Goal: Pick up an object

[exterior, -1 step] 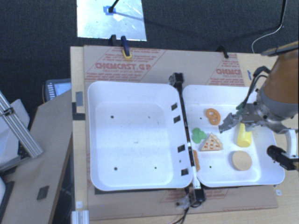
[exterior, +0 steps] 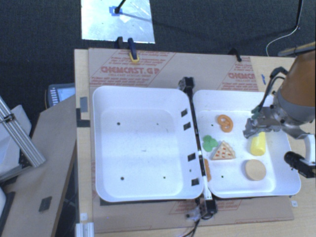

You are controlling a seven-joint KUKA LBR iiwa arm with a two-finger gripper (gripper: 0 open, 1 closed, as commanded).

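Camera view: gripper (exterior: 256,131) low over the right bin (exterior: 281,187), directly above a yellow block (exterior: 257,144).

Yellow block lying in the right half of that bin, long axis running roughly up-down in the frame, upper end tucked under the dark fingers, lower end pointing toward a round tan disc (exterior: 255,170) just below. Cannot tell whether fingers are spread or closed, or whether touching the block. Arm (exterior: 298,90) reaching in from the right, orange band above the grey wrist, wrist angled down and leftward into the bin. Elsewhere in the same bin: orange pretzel (exterior: 225,123) toward the upper left, green piece (exterior: 210,143) and tan waffle-patterned triangle (exterior: 223,151) side by side near the divider. Left bin (exterior: 106,107) alongside, touching along the middle edge.
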